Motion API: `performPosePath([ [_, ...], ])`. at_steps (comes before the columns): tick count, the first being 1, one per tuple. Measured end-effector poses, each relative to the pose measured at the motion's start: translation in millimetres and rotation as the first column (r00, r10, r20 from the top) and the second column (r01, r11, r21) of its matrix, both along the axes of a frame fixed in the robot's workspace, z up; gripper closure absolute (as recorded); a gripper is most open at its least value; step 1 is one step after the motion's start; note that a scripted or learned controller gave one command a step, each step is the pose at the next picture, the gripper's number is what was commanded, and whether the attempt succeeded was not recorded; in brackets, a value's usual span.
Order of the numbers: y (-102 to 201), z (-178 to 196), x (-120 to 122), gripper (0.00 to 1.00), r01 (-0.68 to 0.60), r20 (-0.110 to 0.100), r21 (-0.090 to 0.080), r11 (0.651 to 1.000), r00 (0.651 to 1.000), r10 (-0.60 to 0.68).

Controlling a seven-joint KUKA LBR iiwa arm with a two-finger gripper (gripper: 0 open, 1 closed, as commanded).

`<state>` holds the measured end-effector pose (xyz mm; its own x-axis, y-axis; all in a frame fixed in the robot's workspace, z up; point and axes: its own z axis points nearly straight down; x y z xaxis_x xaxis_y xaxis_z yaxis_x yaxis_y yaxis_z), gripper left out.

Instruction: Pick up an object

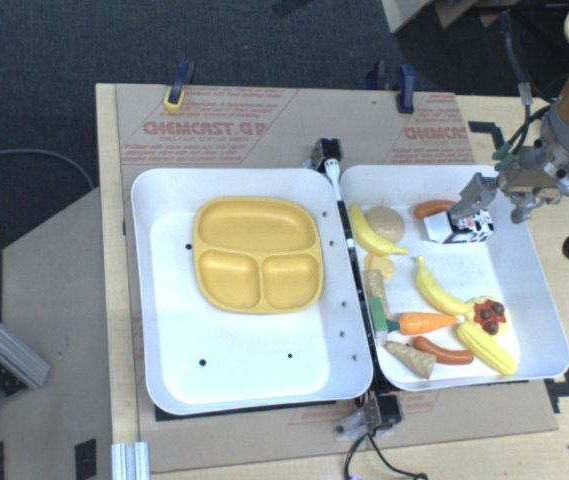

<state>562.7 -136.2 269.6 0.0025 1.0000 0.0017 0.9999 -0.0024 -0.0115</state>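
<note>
Your gripper (pixel 476 206) hangs over the right bin (pixel 549 308), near the bin's 1 o'clock corner. I cannot tell if it is open or shut. Nothing shows in its grip, so I think the pick is not yet done.

The closest thing to grab is the red sausage (pixel 432 209). It lies flat near the bin's 12 o'clock edge, just beside the gripper, at the gripper's 9 o'clock. A pale bun (pixel 388 224) and a banana (pixel 364 230) lie further on at 9 o'clock, apart from the sausage.

To do this well, open wide first. Move toward 9 o'clock till you are right over the middle of the sausage. Turn so you squeeze across its thin side, not along its length. Go straight down, low to the bin floor, then close. The sausage looks round and smooth, so it may roll or slip out. Lift slowly and check that it comes up with you. Keep off the bin wall at 12 o'clock.

The plate (pixel 259 253) in the left bin (pixel 154 268) is well apart at 9 o'clock, so leave it.
</note>
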Motion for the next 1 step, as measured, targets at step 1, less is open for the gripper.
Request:
performPosePath([
  [1,0.2,6.5,2.1,0.0,-0.003,0.012,-0.002,1.0,1.0,0.003],
])
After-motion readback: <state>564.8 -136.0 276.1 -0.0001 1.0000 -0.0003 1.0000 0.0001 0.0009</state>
